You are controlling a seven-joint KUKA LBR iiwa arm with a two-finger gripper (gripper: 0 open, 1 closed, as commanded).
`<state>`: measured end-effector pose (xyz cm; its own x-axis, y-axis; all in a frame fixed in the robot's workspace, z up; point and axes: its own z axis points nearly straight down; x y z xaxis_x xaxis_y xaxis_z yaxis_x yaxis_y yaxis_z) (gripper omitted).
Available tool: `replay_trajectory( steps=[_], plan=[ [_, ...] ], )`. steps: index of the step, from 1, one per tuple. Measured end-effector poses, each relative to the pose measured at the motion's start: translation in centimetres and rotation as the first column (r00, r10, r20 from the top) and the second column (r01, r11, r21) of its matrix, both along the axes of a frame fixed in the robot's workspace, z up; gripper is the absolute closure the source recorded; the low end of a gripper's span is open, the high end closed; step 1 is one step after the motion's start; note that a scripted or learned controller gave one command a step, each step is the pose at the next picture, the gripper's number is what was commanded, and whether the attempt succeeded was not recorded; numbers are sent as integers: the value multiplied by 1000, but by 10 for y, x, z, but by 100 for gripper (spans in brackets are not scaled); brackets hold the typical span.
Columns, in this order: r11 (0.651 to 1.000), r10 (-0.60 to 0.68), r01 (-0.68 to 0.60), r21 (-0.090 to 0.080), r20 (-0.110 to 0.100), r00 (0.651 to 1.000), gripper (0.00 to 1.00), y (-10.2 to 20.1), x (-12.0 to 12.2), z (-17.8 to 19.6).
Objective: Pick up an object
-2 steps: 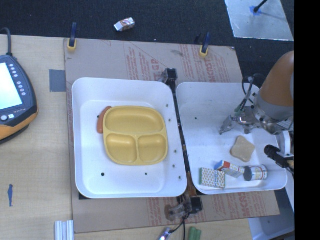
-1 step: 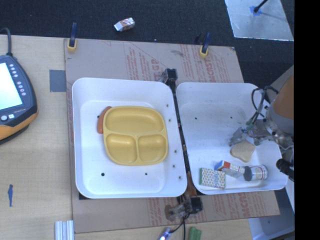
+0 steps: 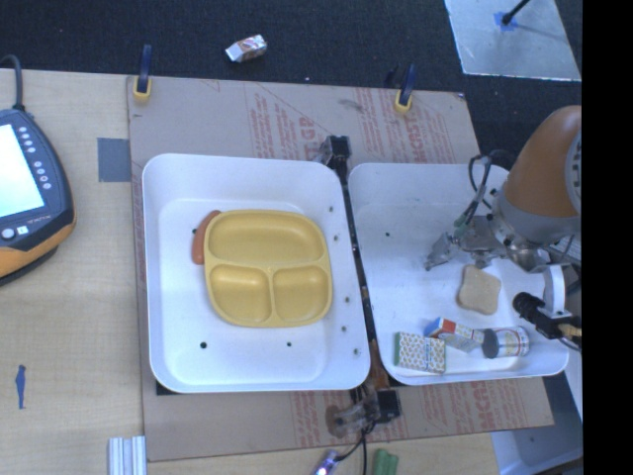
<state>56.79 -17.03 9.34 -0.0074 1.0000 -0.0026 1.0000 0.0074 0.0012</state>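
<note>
Arm reaching in low over right bin [image 3: 396,191], claw [image 3: 457,248] spread wide, nothing between fingers, tan sponge [image 3: 480,290] just beside it

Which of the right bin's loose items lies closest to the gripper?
The tan sponge. It lies just below the gripper, while the tube and the green packet sit farther down, along the bin's lower edge.

The pale wooden desk [image 3: 69,364] carries a brown cardboard sheet [image 3: 297,117], held at its far edge by two clamps — one [image 3: 143,79] at the left corner, one [image 3: 404,92] toward the right. Two white bins sit on the cardboard, the left bin [image 3: 163,265] just beside the right bin [image 3: 396,206]. A handheld pendant [image 3: 25,201] lies at the desk's left edge.
</note>
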Motion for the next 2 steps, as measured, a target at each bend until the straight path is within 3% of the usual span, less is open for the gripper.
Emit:
replay_trajectory(
  steps=[1, 2],
  plan=[
    [1000, -6, 6, 3, -3, 1000, 0, -32, 16, -1],
    [1000, -2, 2, 2, -5, 1000, 0, 12, -38, -2]
  ],
)
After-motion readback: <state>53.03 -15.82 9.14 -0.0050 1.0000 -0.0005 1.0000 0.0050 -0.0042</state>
